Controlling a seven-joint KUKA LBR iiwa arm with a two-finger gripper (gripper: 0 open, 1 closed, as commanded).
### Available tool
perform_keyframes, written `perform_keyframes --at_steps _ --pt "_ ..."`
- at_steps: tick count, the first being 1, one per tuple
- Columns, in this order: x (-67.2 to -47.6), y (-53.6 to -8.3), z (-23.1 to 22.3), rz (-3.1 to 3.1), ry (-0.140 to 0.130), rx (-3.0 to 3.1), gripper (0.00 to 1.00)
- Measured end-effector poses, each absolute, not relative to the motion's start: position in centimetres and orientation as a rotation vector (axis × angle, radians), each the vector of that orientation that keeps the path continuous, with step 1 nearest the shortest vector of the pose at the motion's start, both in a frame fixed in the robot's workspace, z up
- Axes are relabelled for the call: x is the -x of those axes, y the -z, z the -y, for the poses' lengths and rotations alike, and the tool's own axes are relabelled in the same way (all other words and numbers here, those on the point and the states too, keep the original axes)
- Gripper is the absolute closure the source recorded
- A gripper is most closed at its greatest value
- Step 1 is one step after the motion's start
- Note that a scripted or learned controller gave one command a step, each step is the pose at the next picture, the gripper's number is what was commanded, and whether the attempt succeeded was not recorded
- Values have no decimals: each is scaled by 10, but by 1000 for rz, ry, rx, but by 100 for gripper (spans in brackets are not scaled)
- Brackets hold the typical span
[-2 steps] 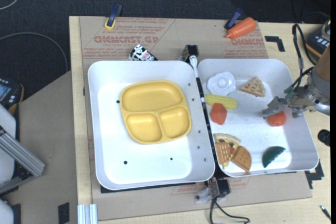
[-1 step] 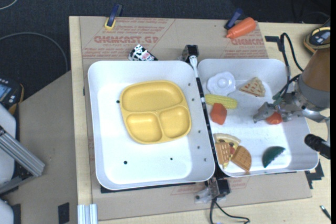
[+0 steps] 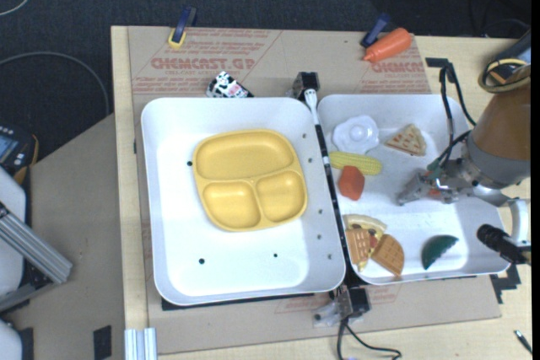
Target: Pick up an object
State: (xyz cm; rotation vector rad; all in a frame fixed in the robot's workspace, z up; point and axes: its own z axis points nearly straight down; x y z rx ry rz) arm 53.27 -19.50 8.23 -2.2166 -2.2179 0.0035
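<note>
My gripper (image 3: 419, 188) hangs low over the middle of the right bin (image 3: 472, 265), reaching in from the right under the grey and orange wrist. It sits between a tan pizza slice (image 3: 407, 140) behind it and a dark green leaf-shaped toy (image 3: 439, 249) in front. To its left lie a red pepper (image 3: 351, 182), a yellow corn cob (image 3: 354, 163) and a white fried egg (image 3: 354, 132). A waffle piece (image 3: 364, 233) and a brown toast (image 3: 391, 255) lie at the bin's front left. Nothing shows clearly in the gripper's grasp.
The left bin (image 3: 169, 206) holds a yellow divided plate (image 3: 249, 179). On the bench behind the bins lie an orange carrot toy (image 3: 388, 44), a small black-and-white toy (image 3: 228, 86) and a blue-and-yellow clamp (image 3: 180, 28). Black cables run along the right bin's far edge.
</note>
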Motion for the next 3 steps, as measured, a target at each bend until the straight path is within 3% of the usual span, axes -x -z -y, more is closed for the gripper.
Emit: perform_keyframes --at_steps 1,3 --pt "-534 -95 196 2222 0 2222 100" --pt "-535 -196 216 2226 4 2228 100"
